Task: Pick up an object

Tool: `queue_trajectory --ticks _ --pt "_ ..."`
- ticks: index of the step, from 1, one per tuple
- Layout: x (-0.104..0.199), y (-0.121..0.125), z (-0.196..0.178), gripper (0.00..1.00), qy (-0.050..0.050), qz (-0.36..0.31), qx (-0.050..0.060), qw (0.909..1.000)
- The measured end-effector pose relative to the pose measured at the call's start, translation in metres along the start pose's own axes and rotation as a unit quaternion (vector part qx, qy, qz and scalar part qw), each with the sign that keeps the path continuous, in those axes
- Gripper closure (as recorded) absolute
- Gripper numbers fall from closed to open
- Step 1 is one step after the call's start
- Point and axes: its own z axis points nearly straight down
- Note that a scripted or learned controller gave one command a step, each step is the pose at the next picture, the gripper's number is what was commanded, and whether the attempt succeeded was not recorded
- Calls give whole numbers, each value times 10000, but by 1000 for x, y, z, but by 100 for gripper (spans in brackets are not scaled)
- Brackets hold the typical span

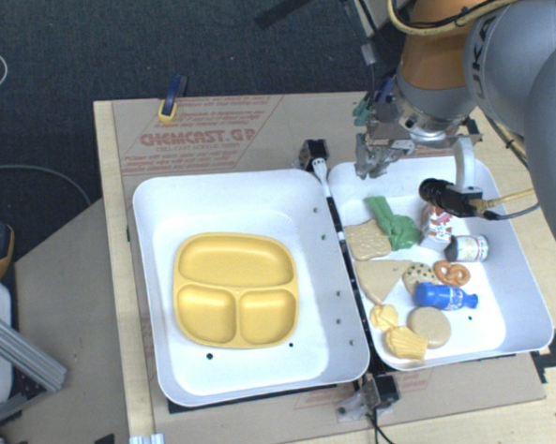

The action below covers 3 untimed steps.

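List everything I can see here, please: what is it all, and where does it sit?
Divided tray: one, yellow, left bin.
Leafy toy: one, green, right bin, upper middle.
Toy bottle: one, blue, right bin, lower middle.
Pretzel: one, brown, above the bottle.
Small can: one, silver, right side.
Round cracker: one, tan, below the bottle.
Clamp: one, blue and yellow, bench's far edge.
Gripper: one, grey, above right bin's far edge.

"CHEMCAST GP" on brown board (206, 127)
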Motion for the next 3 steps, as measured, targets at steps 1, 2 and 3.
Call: queue_trajectory --ticks 1,2,3 --pt "-23 -6 4 100 -8 34 38 10000" --pt "-19 -6 -6 100 -7 20 10 10000" --pt "-16 -3 -8 100 -11 22 11 10000"
